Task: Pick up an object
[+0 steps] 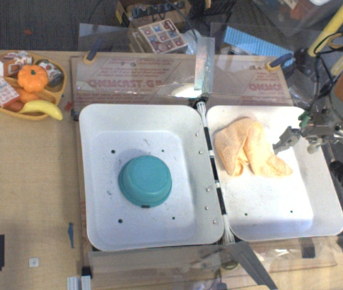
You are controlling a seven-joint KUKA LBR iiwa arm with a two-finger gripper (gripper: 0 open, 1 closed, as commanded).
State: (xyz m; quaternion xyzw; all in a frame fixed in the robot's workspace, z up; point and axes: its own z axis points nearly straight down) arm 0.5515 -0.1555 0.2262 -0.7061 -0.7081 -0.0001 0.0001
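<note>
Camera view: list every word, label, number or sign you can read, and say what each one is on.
Red printing on the clear panel behind the left bin: large capitals, mirrored and washed out by glare, not readable.
Red printing on the clear panel behind the right bin: the same, not readable.
Patterned box beyond the panels: printed squares, too small to read.
Packets in the fruit bowl: print too small to read.
</note>
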